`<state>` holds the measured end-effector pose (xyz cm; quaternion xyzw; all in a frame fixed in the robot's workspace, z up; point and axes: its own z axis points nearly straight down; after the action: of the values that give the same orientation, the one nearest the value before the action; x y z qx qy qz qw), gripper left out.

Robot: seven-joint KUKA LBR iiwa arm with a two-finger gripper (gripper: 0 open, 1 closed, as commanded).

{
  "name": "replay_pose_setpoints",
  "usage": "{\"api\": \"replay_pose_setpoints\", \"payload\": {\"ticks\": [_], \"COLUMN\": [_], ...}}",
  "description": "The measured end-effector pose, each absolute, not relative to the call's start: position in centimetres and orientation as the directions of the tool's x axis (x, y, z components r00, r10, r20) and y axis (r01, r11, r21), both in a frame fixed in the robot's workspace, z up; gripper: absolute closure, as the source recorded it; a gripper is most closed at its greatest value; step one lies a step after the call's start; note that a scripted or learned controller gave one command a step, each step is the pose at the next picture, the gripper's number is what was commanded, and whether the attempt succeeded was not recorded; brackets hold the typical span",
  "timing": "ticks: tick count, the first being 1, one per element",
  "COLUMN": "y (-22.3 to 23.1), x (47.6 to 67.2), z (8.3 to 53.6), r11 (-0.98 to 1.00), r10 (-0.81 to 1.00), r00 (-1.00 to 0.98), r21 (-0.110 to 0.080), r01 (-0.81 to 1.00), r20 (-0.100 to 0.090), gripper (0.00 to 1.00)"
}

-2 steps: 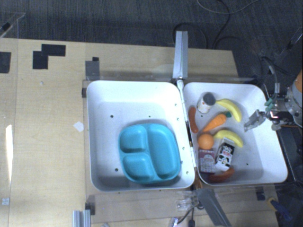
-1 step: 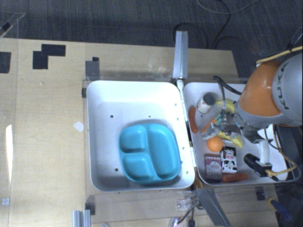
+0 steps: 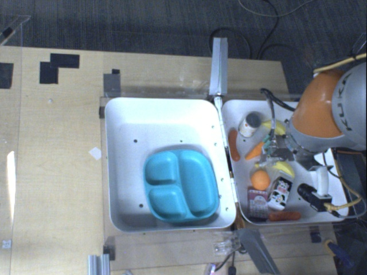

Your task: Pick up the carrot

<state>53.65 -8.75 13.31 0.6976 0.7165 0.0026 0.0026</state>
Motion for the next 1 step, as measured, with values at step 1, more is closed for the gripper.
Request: {"api": "replay_pose_setpoints", "payload": {"ticks": [1], "y": [-6.52], "x": [60.77], "z": [18.62], "r11": [0.029], "r10": [1.0], "r00": [-0.029], "r21": [0.006], "r01": [1.0], "r20": [-0.001], "gripper": [1.0]}}
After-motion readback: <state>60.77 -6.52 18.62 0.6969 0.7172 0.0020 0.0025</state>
